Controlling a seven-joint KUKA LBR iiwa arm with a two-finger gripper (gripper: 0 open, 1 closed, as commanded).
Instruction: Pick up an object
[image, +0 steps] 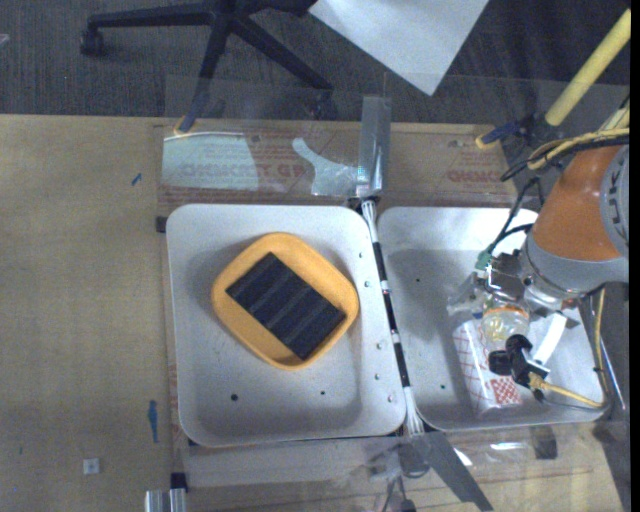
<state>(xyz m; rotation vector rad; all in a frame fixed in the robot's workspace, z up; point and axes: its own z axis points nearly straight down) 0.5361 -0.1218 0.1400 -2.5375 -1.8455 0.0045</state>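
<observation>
The red-and-white checked paper packet (487, 372) lies in the right white bin (430, 260), long axis running toward me. My gripper (505, 325) hovers directly over its far end. The orange-rimmed dark pad (285, 300) sits well apart in the left bin (200, 390).

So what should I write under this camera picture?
Robot arm reaches into the right bin; an orange tray sits in the left bin.

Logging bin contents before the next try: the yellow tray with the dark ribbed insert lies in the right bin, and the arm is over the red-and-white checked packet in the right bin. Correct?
Not quite. The camera view shows the yellow tray in the left bin, not the right. The rest holds: the arm is over the red-and-white checked packet in the right bin.
</observation>
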